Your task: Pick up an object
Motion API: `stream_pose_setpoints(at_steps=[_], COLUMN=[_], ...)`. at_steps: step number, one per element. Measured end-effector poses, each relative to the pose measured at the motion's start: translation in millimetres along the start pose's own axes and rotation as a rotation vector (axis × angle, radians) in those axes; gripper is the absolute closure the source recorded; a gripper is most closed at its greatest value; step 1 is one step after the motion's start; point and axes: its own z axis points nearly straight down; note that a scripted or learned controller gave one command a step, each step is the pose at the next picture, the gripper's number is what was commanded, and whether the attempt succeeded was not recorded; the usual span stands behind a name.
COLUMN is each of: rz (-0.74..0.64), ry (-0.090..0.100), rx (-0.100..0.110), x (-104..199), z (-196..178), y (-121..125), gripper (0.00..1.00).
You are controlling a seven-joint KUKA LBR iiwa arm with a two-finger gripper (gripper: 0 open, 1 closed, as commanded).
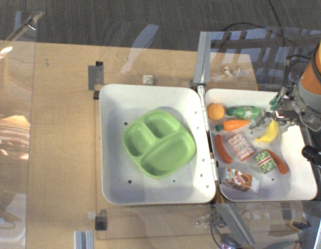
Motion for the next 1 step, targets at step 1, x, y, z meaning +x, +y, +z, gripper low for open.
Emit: stream_pose_setpoints(at_steps=[1], rz=[-0.081], ry=[0.001], rx=[0.002], x=[8.7], z=[126.1], y=[41.6], gripper=[0.00])
